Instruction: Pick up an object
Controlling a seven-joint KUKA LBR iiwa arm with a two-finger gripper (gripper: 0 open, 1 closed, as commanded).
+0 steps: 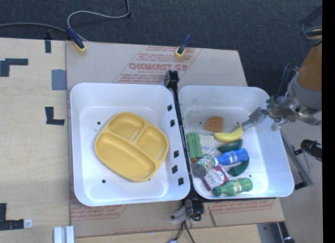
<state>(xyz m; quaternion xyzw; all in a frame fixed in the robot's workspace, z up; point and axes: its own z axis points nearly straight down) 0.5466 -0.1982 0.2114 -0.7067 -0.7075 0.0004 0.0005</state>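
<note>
Lying in the right bin [272,147], toward its far side, the toy banana [229,134] is the thing nearest the claw [255,117] and the likeliest pick. It looks like light, hollow moulded plastic: stiff and smooth enough to slip, but hardly fragile. Its curve and tapered ends argue for closing across the thick middle, not a tip, where it could squirt out. The claw's tip hangs just beside the banana's right end; how far apart its parts stand I cannot tell.

A round brown cookie-like piece [213,123] sits just behind the banana. Crowded in front are a dark green vegetable [229,146], a blue bottle [233,157], a green bottle [234,187] and a can [204,165], leaving little room on that side. The left bin [84,147] holds 1 yellow divided plate [131,146]. Both bins rest on the cardboard-covered surface [152,66].
</note>
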